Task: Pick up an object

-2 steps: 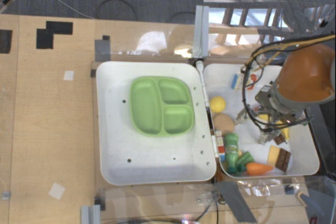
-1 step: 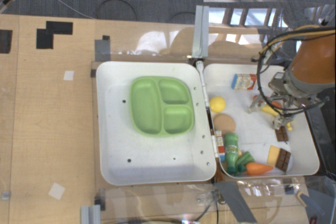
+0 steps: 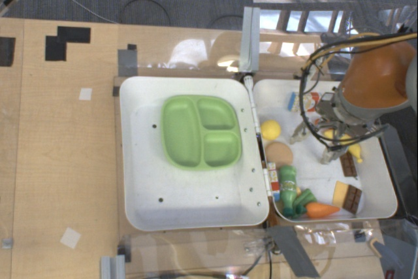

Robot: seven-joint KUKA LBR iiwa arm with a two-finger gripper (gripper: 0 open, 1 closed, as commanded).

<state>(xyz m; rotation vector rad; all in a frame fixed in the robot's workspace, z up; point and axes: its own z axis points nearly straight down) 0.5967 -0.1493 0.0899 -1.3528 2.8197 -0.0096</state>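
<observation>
My gripper (image 3: pixel 313 144) hangs low over the middle of the right bin (image 3: pixel 385 206), under the orange wrist band. Its two grey fingers (image 3: pixel 298 133) stand apart, open, with only white bin floor between them. A yellow lemon (image 3: pixel 270 130) and a tan egg-shaped piece (image 3: pixel 279 153) lie just left of the fingers. A yellow banana piece (image 3: pixel 355 153) and a brown bar (image 3: pixel 348 166) lie just right of them. Black cables partly hide the gripper body.
The left bin (image 3: pixel 140 206) holds a green divided plate (image 3: pixel 200 132). Along the right bin's front lie a green bottle (image 3: pixel 287 178), an orange carrot (image 3: pixel 321 210) and a yellow-and-brown block (image 3: pixel 347 196). A blue item (image 3: pixel 293 101) and a red-and-white item (image 3: pixel 311 101) sit at the back.
</observation>
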